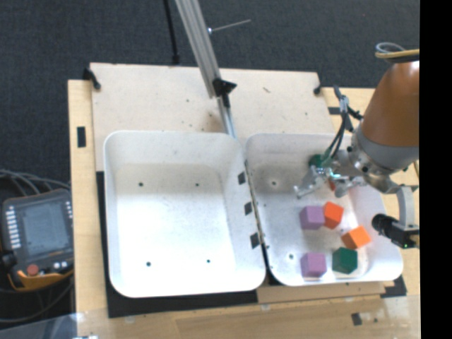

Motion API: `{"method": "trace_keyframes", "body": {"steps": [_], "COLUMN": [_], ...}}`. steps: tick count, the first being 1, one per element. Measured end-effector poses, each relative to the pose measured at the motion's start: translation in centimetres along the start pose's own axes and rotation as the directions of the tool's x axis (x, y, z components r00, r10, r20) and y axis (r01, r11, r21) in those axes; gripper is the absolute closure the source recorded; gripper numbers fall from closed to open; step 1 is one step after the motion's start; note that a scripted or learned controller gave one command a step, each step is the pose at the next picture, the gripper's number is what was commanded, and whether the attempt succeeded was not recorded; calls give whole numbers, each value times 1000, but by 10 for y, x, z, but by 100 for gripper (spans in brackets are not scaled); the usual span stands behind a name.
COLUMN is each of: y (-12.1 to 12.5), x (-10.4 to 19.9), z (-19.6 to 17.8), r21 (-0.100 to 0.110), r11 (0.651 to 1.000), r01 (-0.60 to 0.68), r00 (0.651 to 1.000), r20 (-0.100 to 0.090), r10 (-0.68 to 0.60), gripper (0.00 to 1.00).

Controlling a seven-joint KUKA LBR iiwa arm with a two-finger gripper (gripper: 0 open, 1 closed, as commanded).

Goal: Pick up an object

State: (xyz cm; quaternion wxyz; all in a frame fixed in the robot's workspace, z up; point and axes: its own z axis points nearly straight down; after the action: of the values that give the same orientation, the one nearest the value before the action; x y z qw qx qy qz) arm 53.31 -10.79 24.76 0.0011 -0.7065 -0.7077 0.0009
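Note:
My gripper (316, 181) hangs over the right bin (275, 161), above and slightly left of the blocks. Just below it lie a purple cube (311, 217) and an orange cube (333, 212), side by side and touching. Further toward the front sit a second orange cube (357, 237), a green cube (345, 260) and another purple cube (313, 264). Nothing visibly hangs from the gripper. The arm's grey wrist and orange band (395, 104) hide the bin's back right corner.
The left bin (120, 189) sits beside the right one, sharing a raised middle rim (251, 203). A slanted metal post (201, 41) rises behind the bins. A teach pendant (39, 232) lies off the bench at the left.

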Motion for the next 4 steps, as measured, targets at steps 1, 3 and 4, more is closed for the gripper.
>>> {"method": "trace_keyframes", "body": {"steps": [1, 3, 4], "y": [1, -9, -5], "x": [0, -5, -12], "z": [-2, 89, 124], "r21": [-5, 2, -16], "r11": [1000, 1000, 1000], "r01": [-2, -4, -7], "r00": [1000, 1000, 1000], "r20": [1, 1, 9], "r10": [2, 4, 7], "gripper": [0, 0, 0]}}
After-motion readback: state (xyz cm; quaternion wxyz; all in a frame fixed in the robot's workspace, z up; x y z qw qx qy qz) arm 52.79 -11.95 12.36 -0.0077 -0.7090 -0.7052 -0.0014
